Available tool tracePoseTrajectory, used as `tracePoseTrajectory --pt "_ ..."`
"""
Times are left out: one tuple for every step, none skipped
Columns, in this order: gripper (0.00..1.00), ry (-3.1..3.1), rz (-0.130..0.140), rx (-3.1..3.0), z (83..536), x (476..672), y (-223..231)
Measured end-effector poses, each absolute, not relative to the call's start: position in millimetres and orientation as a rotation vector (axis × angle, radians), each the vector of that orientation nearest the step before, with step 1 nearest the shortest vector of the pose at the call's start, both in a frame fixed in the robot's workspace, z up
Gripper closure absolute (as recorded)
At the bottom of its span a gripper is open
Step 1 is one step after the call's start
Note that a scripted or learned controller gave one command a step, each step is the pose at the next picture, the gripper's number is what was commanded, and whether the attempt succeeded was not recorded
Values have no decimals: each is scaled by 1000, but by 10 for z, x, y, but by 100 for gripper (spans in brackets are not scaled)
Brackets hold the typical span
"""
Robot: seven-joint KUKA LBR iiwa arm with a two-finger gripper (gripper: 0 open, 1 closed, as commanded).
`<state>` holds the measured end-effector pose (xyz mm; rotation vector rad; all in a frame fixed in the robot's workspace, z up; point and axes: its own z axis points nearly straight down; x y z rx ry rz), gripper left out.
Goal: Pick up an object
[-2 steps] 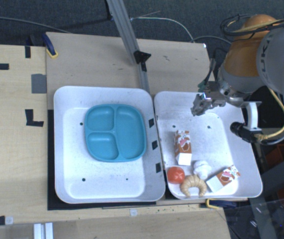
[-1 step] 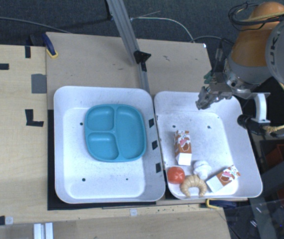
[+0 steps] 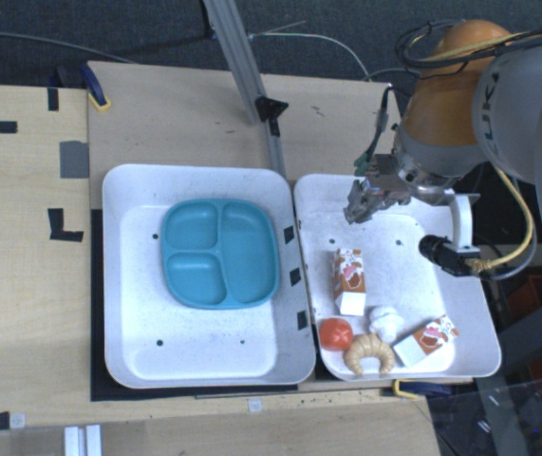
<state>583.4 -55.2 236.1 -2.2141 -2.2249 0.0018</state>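
tray (image 3: 220, 254) in left bin (image 3: 128, 255) | carton (image 3: 349, 280) in right bin (image 3: 460, 335), right of tray | tomato (image 3: 336, 332), croissant (image 3: 369, 352) in front of carton | gripper (image 3: 359, 208) behind carton

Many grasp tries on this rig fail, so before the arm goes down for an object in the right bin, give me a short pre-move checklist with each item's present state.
1. Gripper over the right bin, not the left one: ok.
2. Nothing between gripper and bin floor: ok, it sits above a bare upper patch.
3. Gripper lined up over a target: not ok; the nearest item, the carton, lies lower in the view.
4. Fingers open for a grasp: cannot tell.
5. Target has free space around it: ok for the carton; not ok for the tomato, croissant and second carton, crowded at the lower edge.
6. Blue plate out of the way: ok, in the left bin.
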Motion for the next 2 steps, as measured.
tracePoseTrajectory --pt "100 -2227 0 -2211 2445 5710 -30" --pt "100 -2226 3 -2212 2304 5545 457"
